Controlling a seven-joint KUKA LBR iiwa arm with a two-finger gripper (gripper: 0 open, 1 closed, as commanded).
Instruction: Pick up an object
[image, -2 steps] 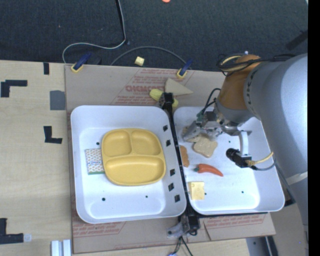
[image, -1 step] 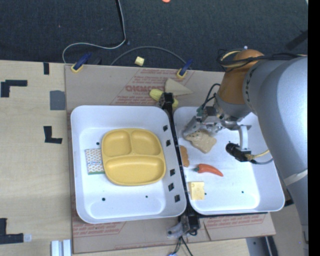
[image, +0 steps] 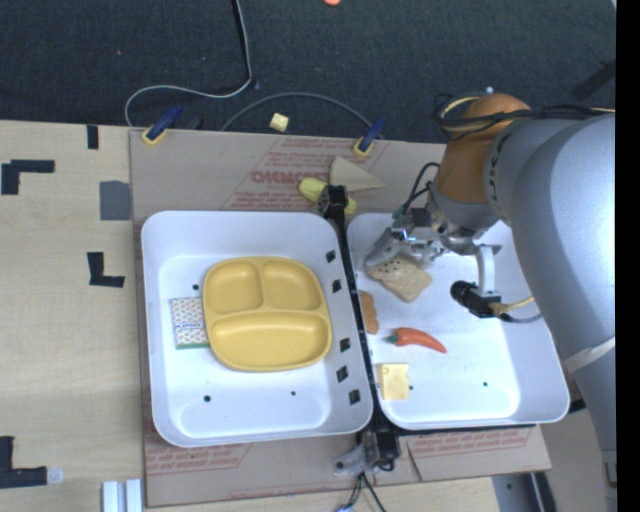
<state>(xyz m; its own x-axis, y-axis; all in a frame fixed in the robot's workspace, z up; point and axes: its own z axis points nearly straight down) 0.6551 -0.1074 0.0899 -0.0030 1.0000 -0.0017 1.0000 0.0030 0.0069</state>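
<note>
A single fixed camera looks down at a slant from above the bench, at moderate range. The black divider (image: 345, 300) between the two white bins runs near frame centre; both bins lie fully inside the frame.

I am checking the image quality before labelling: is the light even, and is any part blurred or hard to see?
In the camera view the light is soft and even; the yellow tray and red pepper look sharp. The white bins are bright, nearly washed out at the rims. The arm is large, close and slightly soft; the hand is small and its detail unclear.
</note>
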